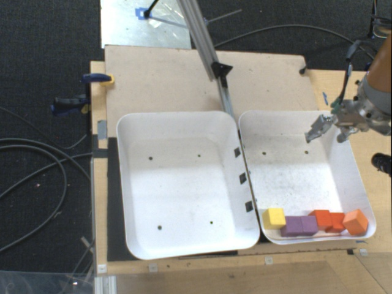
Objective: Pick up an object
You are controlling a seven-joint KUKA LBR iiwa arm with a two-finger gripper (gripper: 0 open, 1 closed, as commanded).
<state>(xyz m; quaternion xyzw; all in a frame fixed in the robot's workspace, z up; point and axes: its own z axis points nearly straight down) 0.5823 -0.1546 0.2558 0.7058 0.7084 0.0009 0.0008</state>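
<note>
Blocks along near wall of right bin (358, 182): yellow block (274, 217), purple block (299, 225), red-orange block (328, 220), orange block (356, 222).
Gripper (329, 131) above right bin's far right part, fingers spread apart, nothing between them; well apart from blocks. Left bin (131, 182) alongside. Blue clamp (97, 78) at bench's far left edge.

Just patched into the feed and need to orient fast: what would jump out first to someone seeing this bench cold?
The row of bright blocks along the near wall of the right-hand shallow white bin: a yellow cube, a purple block, a red-orange block and an orange cube, packed side by side. Next, the grey two-finger gripper at that bin's far right rim, well apart from the blocks, with nothing between its jaws.
</note>
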